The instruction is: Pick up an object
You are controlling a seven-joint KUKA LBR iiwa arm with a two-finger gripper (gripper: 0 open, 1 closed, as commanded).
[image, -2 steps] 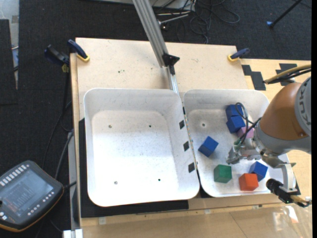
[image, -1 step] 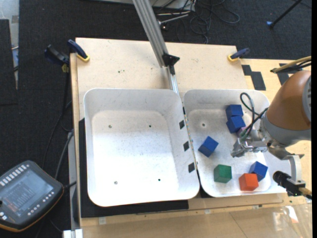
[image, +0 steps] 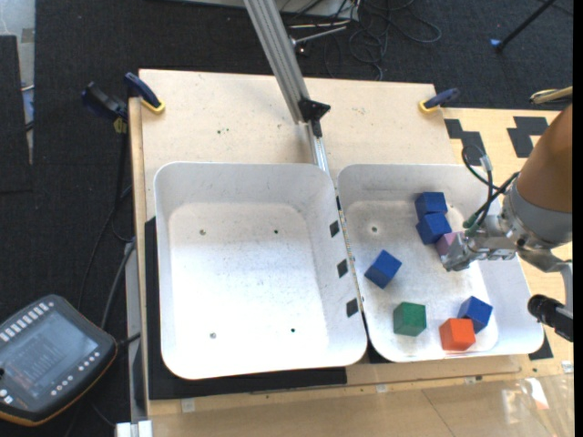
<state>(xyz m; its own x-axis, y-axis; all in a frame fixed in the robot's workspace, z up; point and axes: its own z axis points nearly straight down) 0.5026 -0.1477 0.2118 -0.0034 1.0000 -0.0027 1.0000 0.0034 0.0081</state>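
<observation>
My gripper (image: 455, 251) reaches in from the right and hangs low over the middle of the right bin (image: 510, 346). A small purple block (image: 446, 241) shows right at its tip, just below two blue blocks (image: 432, 206) (image: 434, 228) that lie against each other. Another blue cube (image: 383, 269) sits to the left of the gripper. Near the bin's front lie a green cube (image: 410, 318), an orange cube (image: 457, 334) and a blue cube (image: 475, 312). The gripper's body hides how the purple block sits against it.
The left bin (image: 173, 244) stands beside the right one, sharing a central wall (image: 342, 244). A slanted metal pole (image: 282, 53) rises behind the bins. A teach pendant (image: 46, 358) lies off the bench at the lower left.
</observation>
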